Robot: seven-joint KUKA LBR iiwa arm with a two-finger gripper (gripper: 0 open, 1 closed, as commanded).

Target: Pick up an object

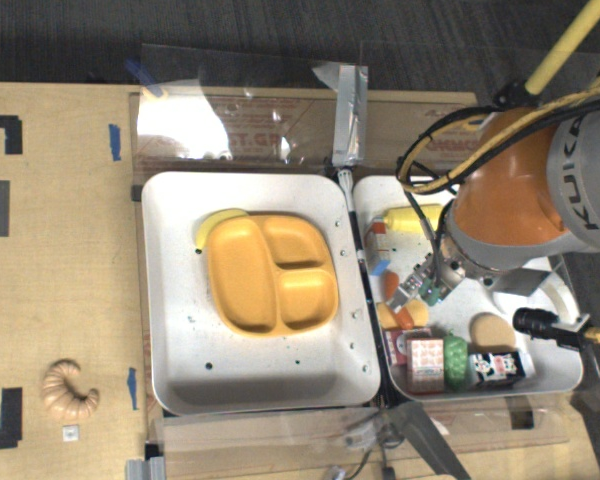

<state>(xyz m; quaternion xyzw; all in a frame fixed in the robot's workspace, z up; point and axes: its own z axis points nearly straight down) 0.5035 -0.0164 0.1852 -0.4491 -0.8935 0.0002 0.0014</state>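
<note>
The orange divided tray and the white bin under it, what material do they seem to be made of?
Orange divided tray: probably moulded plastic, matt to satin; rounded compartments, even colour, soft highlights.
White bin: likely thin formed plastic, smooth and slightly glossy; rounded corners and a bright sheen. Painted metal cannot be excluded.

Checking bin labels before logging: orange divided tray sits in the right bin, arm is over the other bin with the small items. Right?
Not quite. The camera view shows the orange divided tray in the left bin, not the right. The rest holds: the arm is over the other bin, the right bin, which holds the small items.
</note>
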